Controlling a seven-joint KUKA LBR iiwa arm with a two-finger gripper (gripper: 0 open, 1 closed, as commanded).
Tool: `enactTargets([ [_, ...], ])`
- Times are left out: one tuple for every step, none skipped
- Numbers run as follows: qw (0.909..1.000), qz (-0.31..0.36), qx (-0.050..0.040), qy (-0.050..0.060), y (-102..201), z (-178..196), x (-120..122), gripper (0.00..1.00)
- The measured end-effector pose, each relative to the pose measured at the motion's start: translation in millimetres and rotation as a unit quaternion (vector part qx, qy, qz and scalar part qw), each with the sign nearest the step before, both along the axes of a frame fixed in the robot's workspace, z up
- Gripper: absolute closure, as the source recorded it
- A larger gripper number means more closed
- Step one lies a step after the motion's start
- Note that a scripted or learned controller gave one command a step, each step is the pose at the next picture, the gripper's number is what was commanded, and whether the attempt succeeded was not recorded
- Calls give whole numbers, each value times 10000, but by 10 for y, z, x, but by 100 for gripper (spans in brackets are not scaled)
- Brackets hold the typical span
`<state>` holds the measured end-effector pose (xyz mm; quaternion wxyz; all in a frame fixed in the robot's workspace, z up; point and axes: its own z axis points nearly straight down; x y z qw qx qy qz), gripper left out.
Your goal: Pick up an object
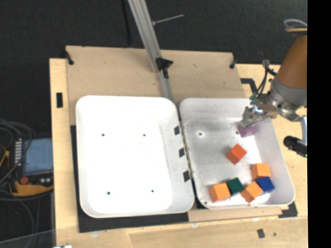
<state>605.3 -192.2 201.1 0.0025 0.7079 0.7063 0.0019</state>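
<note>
Gripper (252, 119) sits at the upper right of the frame, over the far right part of the right bin (207, 115), at the end of the grey arm (292, 71) with its orange band – cannot tell how it is set. A purple block (249, 129) lies directly below the gripper, touching or just under its tip; no grasp can be confirmed. Lower in the same bin, toward centre right, an orange cube (237, 153) lies alone and tilted. Near the bin's bottom edge, a cluster: orange block (220, 191) at left, a dark green block (235, 185) touching it, then another orange block (253, 191), a blue block (264, 183) just beside that, and a further orange block (260, 170) above the blue one. Left bin (126, 154) fills centre left of the frame. A metal rail (147, 35) runs slantwise from top centre down to the gap between the bins – bench (207, 66) beneath, tan
</note>
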Motion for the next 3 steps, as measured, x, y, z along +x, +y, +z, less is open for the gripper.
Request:
enactTargets([
  [10000, 26, -5, -6, -13, 546, 14, 100],
  [10000, 48, 8, 28, 606, 551, -30, 100],
  [10000, 54, 12, 22, 1146, 614, 16, 100],
])
